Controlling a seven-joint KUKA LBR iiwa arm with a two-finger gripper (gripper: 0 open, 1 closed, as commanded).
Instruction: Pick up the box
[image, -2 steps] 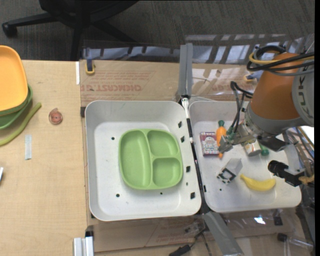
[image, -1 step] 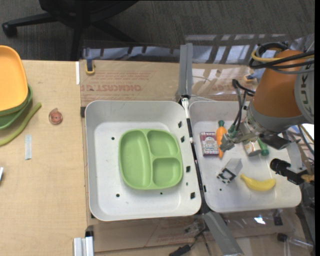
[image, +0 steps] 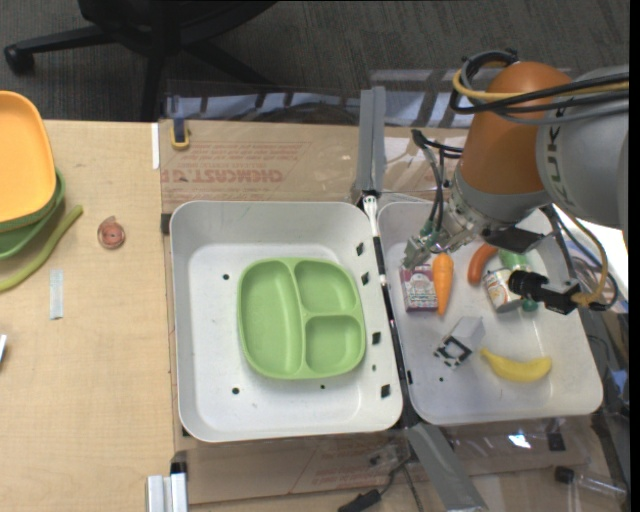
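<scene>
- The grey arm (image: 560, 130) reaches in from the right over the right bin (image: 560, 400).
- A green divided plate (image: 300, 318) lies in the left bin (image: 200, 400).
- The gripper (image: 437, 238) hangs above the box (image: 420, 288); I cannot tell how its jaws stand.
- The small pinkish box lies near the right bin's left wall, touching a carrot (image: 442, 283).
- A banana (image: 516, 366) lies nearer the front.

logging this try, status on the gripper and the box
Gripper low over right bin, fingers unclear. Box flat in bin, not gripped. Carrot lies against box; banana apart.
</scene>
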